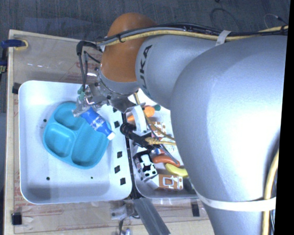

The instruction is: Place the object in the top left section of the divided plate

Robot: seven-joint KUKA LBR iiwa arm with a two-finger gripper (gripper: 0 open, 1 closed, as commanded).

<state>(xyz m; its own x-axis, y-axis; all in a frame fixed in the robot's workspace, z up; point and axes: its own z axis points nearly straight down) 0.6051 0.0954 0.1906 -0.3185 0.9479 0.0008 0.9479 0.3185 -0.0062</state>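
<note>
1. The grey arm (227, 120), nearest the camera, reaches in from the right.
2. Its gripper (83, 103) hangs over the blue divided plate (75, 139) in the left bin (30, 131), fingers clamped on a blue bottle (97, 122) with a white cap.
3. The right bin (152, 190) holds mixed small objects (159, 155).

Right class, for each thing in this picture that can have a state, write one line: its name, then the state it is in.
divided plate: flat in the left bin, its sections bare.
blue bottle: tilted over the plate's upper right rim, at the gripper's tip.
gripper: low over the plate's top edge; grip unclear.
left bin: holds the plate.
right bin: holds a jumble of small items, partly hidden by the arm.
</note>
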